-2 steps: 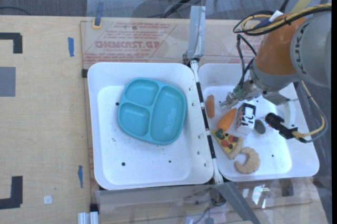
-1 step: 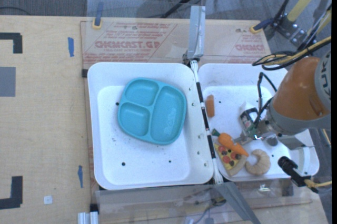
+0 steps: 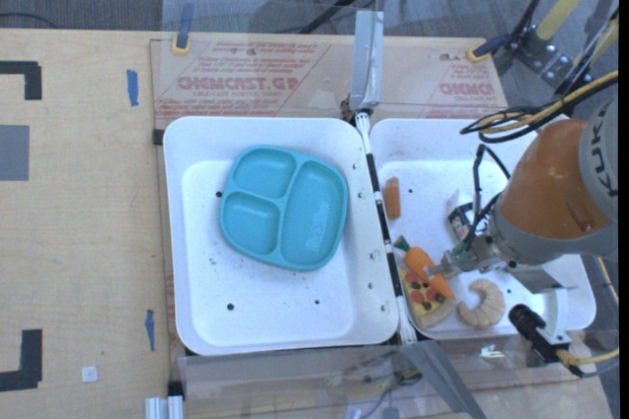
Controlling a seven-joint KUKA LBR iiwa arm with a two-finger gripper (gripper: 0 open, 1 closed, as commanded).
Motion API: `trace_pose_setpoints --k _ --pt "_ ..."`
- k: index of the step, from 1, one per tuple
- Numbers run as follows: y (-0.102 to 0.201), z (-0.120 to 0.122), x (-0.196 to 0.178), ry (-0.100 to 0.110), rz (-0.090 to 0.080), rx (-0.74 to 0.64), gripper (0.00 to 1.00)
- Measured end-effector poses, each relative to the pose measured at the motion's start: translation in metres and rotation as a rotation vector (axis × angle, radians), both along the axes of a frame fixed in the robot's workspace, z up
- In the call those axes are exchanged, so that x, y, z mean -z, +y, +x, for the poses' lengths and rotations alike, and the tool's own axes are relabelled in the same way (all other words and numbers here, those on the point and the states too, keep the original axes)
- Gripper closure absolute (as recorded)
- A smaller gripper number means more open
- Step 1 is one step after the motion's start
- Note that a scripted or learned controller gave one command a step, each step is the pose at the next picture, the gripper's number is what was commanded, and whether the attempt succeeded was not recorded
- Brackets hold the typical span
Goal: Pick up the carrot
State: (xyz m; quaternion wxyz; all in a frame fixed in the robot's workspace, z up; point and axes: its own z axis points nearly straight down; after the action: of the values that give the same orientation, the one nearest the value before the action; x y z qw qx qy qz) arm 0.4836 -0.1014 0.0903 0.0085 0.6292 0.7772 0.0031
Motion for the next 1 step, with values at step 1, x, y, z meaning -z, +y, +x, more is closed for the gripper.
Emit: trace_pose_setpoints --k 1 --pt "0.0009 0.0 0.0002 0.0 0.005 0.084 1.0"
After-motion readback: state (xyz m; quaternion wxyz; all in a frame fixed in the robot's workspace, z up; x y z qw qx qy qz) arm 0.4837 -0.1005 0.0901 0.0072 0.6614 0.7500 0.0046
